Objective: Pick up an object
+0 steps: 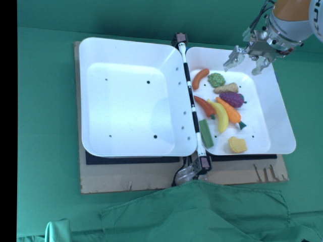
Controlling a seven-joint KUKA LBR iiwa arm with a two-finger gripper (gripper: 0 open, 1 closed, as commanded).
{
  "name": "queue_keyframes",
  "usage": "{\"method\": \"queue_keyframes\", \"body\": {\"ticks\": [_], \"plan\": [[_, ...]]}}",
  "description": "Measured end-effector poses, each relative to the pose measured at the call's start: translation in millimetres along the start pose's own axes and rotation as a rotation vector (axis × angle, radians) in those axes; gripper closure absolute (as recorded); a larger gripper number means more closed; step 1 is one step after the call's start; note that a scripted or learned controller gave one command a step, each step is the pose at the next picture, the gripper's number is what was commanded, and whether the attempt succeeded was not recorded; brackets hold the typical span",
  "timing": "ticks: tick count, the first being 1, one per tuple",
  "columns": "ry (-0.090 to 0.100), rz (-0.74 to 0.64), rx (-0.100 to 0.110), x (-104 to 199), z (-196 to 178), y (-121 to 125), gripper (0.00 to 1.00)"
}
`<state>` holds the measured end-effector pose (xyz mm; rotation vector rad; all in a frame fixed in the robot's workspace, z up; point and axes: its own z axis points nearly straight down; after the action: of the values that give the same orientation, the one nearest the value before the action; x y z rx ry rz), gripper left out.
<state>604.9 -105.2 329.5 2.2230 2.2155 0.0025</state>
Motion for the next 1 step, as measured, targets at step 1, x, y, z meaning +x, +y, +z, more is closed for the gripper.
{"method": "queue_keyframes", "body": {"ticks": [1], "plan": [[-0.005, 0.006, 0.0, -79.3, 41.0, 21.7, 0.0]]}}
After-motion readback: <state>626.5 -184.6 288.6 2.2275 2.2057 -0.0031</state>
